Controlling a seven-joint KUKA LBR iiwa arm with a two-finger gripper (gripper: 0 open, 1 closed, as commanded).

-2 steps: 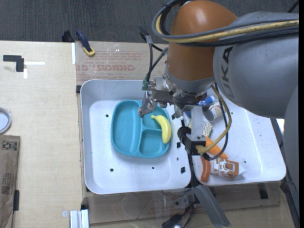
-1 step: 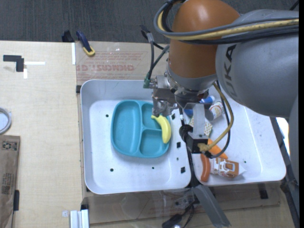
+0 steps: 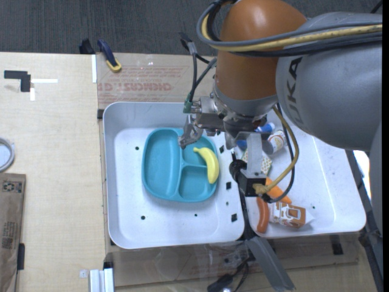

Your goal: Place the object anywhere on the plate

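- Far out to the gripper's left, the pale wooden counter point(image 3: 48, 139) carries a shiny metal ring point(image 3: 3, 155) and a brown paper packet point(image 3: 11, 212), both cut off by the frame edge.
- Nearer, the left shallow white plastic bin point(image 3: 121, 212) holds a turquoise plastic plate with three compartments point(image 3: 163, 163), just left of and below the gripper.
- The yellow plastic banana point(image 3: 208, 162) lies on the plate's right side, just right of and below the gripper, apart from it.
- The gripper point(image 3: 187, 137) hangs over the plate's upper right rim; its dark tips are small and blurred, so I cannot tell whether they are parted or closed, and nothing shows between them.
- To its right, the grey arm with the orange band point(image 3: 261, 47) hides much of the right white bin point(image 3: 331, 187); an orange sausage-shaped toy point(image 3: 262, 215) and a crumpled orange-and-white packet point(image 3: 289, 215) lie there, with other items half hidden.
- Dark carpet point(image 3: 91, 11) runs beyond the counter.
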